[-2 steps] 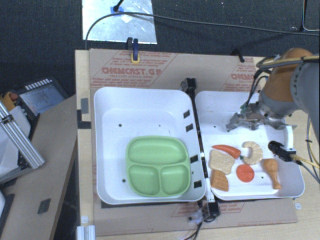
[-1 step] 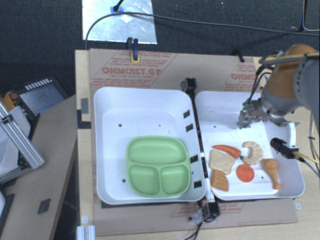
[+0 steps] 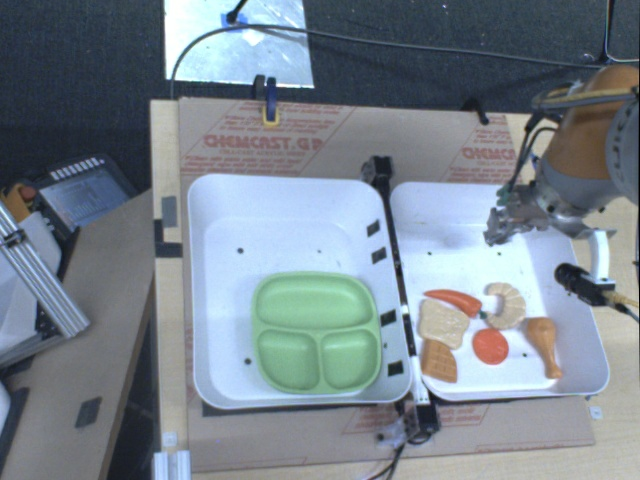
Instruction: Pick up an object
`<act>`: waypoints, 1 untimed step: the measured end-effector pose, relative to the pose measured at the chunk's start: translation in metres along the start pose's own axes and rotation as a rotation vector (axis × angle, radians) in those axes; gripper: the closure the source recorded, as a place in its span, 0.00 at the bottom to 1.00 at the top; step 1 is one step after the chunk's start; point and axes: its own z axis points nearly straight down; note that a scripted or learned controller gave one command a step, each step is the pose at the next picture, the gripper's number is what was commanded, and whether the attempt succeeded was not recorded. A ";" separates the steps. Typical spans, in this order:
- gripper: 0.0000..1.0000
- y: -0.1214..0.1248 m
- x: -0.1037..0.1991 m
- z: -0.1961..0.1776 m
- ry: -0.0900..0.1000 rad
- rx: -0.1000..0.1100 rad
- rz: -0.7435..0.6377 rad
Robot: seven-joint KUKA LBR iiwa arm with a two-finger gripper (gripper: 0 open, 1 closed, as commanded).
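Note:
The right bin (image 3: 450,223) holds toy food near its front: a red pepper (image 3: 453,300), a pale bread slice (image 3: 443,322), an orange-brown piece (image 3: 440,361), a cream shrimp-like piece (image 3: 505,305), a red round slice (image 3: 490,346) and a drumstick (image 3: 544,344). My gripper (image 3: 499,228) hangs over the back right of this bin, well behind the food. Nothing shows between it and the bin floor.
The left bin (image 3: 230,218) holds a green three-part plate (image 3: 315,330). A black clip (image 3: 378,170) sits where the bins meet at the back. A black part (image 3: 580,283) of the arm juts over the right bin's right wall.

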 end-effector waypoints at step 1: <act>1.00 -0.004 0.002 -0.062 -0.001 -0.002 -0.001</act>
